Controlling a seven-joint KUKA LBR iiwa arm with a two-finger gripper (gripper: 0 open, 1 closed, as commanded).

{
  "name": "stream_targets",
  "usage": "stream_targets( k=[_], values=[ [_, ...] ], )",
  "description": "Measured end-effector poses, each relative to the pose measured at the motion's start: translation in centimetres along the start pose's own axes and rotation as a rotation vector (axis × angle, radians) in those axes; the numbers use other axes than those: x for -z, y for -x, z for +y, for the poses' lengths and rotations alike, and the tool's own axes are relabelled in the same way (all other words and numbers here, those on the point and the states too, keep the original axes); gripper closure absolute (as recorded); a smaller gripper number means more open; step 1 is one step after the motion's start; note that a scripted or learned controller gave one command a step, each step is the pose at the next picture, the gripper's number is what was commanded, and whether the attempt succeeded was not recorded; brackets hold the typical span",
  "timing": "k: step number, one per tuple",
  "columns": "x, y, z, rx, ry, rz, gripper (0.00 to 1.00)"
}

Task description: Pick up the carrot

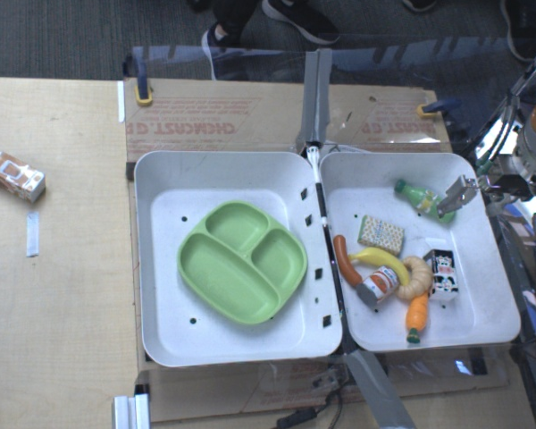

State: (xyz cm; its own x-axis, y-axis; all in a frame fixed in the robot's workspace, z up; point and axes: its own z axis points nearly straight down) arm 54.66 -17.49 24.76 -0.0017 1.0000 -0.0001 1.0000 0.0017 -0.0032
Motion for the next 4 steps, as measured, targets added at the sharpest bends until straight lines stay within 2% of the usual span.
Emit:
stream_targets(
  k=[1,2,3,4],
  values=[
    [-12.1,0.1,-2.9,-0.047,0.000,0.001,0.00],
    [-14.9,-1.1,-6.2,0.127,0.024,-0.008,0.00],
    [-15.3,-6.3,-6.5,0.213,0.014,-0.004,0.00],
    [-14.3,-6.2,-6.4,0.208,0.018,-0.005,1.00]
  ],
)
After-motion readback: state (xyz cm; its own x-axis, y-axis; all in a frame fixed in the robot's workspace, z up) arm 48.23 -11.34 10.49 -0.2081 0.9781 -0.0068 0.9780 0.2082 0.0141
